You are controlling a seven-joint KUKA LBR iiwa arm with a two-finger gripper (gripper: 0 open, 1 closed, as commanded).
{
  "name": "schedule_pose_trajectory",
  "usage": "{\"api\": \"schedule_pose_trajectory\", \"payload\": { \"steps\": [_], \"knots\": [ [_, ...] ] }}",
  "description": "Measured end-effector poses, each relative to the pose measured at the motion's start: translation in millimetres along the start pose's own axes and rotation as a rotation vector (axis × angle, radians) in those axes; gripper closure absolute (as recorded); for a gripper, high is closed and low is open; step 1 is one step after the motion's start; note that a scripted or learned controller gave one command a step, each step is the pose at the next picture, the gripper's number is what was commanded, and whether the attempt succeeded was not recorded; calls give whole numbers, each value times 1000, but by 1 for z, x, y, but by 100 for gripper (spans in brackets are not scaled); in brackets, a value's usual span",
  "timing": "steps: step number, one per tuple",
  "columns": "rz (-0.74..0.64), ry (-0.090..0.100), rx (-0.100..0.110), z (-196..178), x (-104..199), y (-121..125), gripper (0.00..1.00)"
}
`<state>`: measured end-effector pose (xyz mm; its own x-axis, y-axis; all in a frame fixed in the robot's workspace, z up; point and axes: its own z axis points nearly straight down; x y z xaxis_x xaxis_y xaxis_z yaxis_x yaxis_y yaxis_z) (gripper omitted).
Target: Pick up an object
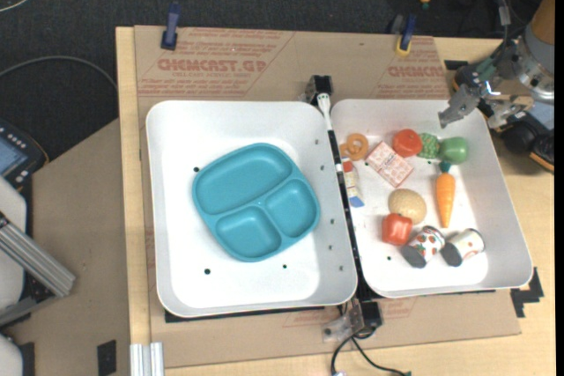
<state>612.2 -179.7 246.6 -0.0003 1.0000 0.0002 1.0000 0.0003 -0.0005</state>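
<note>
Two white bins: the left bin [167, 189] holds one teal divided plate [256, 201]. The right bin [502, 216] holds about ten small toy foods, one carrot [445, 197] mid-bin. The gripper [458, 112] hovers over the right bin's far right corner; its grip state cannot be told.

arm [539, 57]: grey, metallic | tool [460, 108]: grey, two-fingered

Bench [264, 57]: two white bins [176, 260] side by side on top.
</note>
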Motion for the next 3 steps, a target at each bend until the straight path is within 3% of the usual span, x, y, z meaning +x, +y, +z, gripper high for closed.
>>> {"api": "schedule_pose_trajectory", "payload": {
  "steps": [1, 2, 3],
  "knots": [
    [-2, -4, -8, 132, -21, 57, 0],
    [-3, -2, -6, 92, 14, 56, 0],
    [1, -2, -5, 54, 14, 39, 0]
  ]
}}
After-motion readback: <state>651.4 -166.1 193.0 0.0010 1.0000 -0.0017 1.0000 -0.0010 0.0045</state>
